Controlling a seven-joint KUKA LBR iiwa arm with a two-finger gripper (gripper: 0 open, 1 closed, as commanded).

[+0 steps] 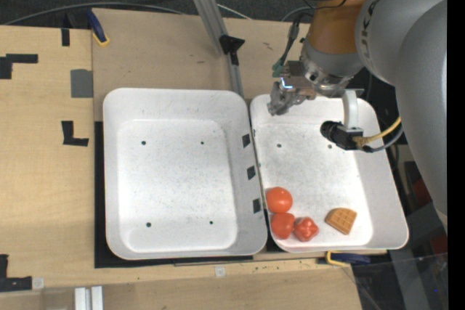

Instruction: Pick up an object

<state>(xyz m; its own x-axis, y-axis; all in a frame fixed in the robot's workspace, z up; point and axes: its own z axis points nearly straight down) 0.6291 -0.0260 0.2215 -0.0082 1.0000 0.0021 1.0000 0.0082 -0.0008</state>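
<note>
I see the claw (280,104) over the far left corner of the right bin (378,178), but it is small and dark against the rim, so I cannot tell how it stands. The arm's bulk cuts off the bin's far right edge. Three red-orange pieces and a tan one sit along the near wall: an orange ball (279,199), a red lump (282,225) touching it, a red pepper (306,229), and a waffle piece (341,220) apart. The left bin (116,156) adjoins on the table (43,178).
</note>
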